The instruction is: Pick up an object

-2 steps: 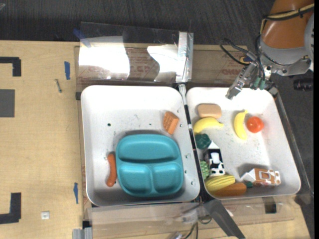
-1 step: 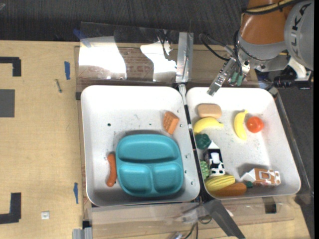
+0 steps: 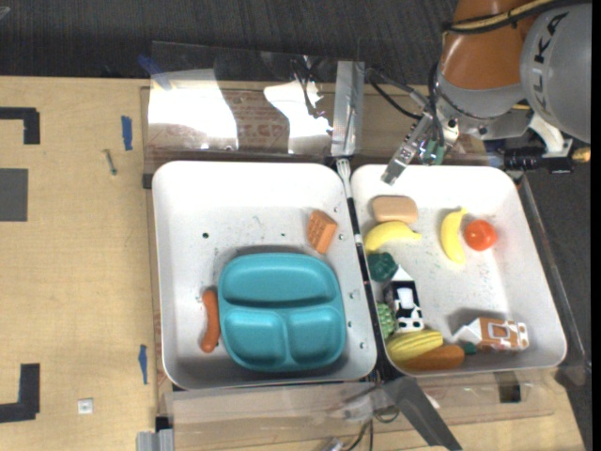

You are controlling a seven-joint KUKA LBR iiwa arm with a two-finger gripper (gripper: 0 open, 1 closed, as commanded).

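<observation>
The end effector (image 3: 410, 158) is seen above the far rim of the right bin (image 3: 535, 280), tilted, with nothing between its fingers; whether they are spread or closed cannot be told. No object is touched by it.

Places are given relative to the divider (image 3: 355, 252) where the two bins meet. Well left of it, in the left bin (image 3: 178, 214), an orange sausage-shaped piece (image 3: 209, 319) is laid along the left side of a teal compartment tray (image 3: 282, 310), which is set at the near half of that bin. Just left of the divider, an orange wedge (image 3: 321, 230) is placed beyond the tray.

Just right of the divider, a tan bread-like piece (image 3: 393, 208) lies nearest the end effector, with a yellow banana (image 3: 390, 237) touching it on the near side. Nearer still a dark green item (image 3: 382, 267), a black-and-white toy (image 3: 405, 308), and a yellow piece (image 3: 414, 344) over an orange carrot-like piece (image 3: 432, 357) are lined along the divider. Further right, a second banana (image 3: 453, 235) is set touching a red tomato (image 3: 480, 235). Near the right bin's near corner a small orange and white toy (image 3: 498, 334) is found. The tabletop (image 3: 66, 280) is seen to the far left.
</observation>
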